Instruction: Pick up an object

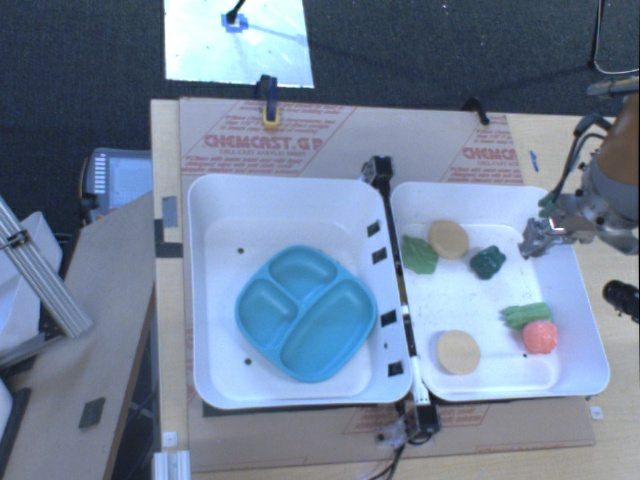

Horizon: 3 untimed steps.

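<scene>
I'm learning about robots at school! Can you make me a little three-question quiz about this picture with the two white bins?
1. True or false: the blue plate lies in the same bin as the toy foods.
2. Which thing lies closest to the gripper? A) the red radish B) the dark green vegetable C) the blue plate
3. How many round tan cookies are in the right bin?

Key:
1. False. The plate lies alone in the left bin.
2. B.
3. Two: one cookie near the back and one cookie near the front.
</scene>
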Each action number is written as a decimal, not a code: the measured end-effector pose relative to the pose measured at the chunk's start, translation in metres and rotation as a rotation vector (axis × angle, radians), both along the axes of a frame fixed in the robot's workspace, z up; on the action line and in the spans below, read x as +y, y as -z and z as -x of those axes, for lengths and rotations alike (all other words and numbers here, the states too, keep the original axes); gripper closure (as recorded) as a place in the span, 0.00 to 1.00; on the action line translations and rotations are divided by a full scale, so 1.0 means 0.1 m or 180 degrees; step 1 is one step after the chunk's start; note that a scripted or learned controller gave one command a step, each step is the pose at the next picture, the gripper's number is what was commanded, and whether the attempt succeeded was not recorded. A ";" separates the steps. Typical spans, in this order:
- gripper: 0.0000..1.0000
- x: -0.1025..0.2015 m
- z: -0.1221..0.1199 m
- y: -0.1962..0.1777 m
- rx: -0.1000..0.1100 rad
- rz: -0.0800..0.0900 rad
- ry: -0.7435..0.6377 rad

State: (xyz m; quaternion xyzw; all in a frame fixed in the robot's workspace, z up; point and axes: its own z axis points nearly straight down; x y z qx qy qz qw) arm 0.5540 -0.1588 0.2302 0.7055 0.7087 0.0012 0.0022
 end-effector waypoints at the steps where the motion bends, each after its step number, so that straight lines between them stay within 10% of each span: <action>1: 1.00 0.53 -0.16 -0.10 0.0003 -0.0008 -0.0017; 3: 1.00 1.48 -0.48 -0.03 0.0003 -0.0010 -0.0016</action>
